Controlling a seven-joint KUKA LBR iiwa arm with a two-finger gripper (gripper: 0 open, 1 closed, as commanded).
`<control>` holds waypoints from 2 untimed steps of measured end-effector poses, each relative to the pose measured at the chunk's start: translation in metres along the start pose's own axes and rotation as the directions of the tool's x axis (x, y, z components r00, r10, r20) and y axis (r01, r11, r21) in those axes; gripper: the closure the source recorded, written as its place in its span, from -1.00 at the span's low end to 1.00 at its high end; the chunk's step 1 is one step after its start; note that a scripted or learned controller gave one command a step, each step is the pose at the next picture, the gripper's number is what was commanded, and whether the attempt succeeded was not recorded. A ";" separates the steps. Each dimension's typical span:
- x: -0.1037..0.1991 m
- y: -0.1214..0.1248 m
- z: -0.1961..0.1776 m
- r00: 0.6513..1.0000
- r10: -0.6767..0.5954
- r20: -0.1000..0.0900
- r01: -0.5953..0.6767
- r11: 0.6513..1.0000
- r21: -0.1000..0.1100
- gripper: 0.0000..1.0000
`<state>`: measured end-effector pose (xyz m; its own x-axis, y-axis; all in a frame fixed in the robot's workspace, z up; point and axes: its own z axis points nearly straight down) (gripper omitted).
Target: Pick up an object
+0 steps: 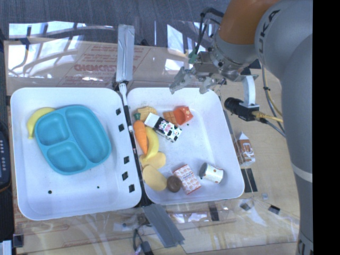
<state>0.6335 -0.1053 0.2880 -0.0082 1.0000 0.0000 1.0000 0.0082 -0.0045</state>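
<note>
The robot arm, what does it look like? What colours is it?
The arm is big, round and smooth, mostly grey, with an orange band above the wrist. The gripper is grey metal with two thin fingers. Dark cables loop beside the wrist, and a small black part sticks out below it.

**What's sitting on the bench**

The bench [64, 62], covered in clear plastic over brownish printed sheeting, is seen across the frame. Two white bins are set on it side by side: the left bin [32, 195] at lower left, the right bin [226, 142] at centre. A small carton [245, 150] is laid just right of the right bin.
</note>
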 end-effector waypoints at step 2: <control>-0.007 -0.023 0.149 0.984 0.180 0.000 -0.180 0.984 0.012 -1.00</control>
<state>0.6101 -0.1123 0.1387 0.1716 0.9852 -0.0013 0.9850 -0.1716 -0.0165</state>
